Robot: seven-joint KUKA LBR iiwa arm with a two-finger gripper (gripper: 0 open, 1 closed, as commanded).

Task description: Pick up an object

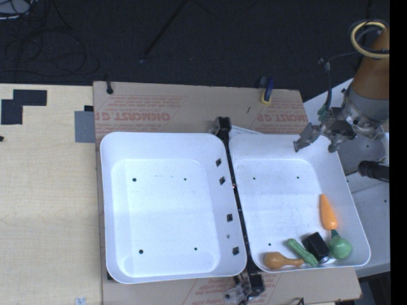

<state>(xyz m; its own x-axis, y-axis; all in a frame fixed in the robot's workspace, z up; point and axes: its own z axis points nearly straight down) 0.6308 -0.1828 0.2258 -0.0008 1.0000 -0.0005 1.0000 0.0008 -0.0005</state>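
Several small objects lie in the near right corner of the right bin [280, 189]: an orange carrot-shaped piece [328, 212], a green round-ended piece [341, 246], a black block [316, 245], a green stick [301, 251] and a yellow-orange gourd shape [282, 260]. My gripper [318, 141] hangs over the far right rim of that bin, well away from the objects. It is open, with nothing between its fingers.
The left bin [114, 189] sits beside the right one, with a black divider strip [230, 196] between them. Both rest on a cardboard sheet [191, 107]. A blue-yellow clamp [267, 91] stands at the cardboard's far edge. The arm's grey body [369, 100] rises at right.
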